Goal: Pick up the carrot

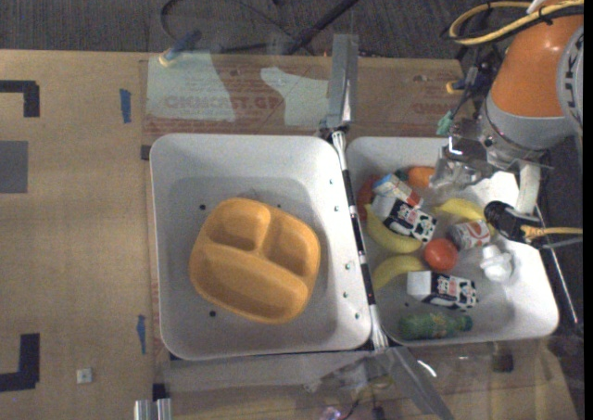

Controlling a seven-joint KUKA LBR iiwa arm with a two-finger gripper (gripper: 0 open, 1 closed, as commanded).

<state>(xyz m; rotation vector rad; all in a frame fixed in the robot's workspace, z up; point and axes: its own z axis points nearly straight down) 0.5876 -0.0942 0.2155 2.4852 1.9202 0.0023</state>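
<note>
Nearest, upper right of frame, the arm (pixel 537 66) hangs its jaws (pixel 456 160), state untellable, beside the carrot (pixel 422 176): approach step, next descend and close.

Sitting on the bench are two bins (pixel 176 163), one orange tray (pixel 255 259), two bananas (pixel 389 235), two milk cartons (pixel 408 214), one tomato (pixel 441 254), one carrot (pixel 420 175), one green bottle (pixel 434 324) and one small can (pixel 471 234).

A single fixed camera looks down at a slant (from fairly high) on two shallow white plastic bins (pixel 176 223) side by side.
</note>
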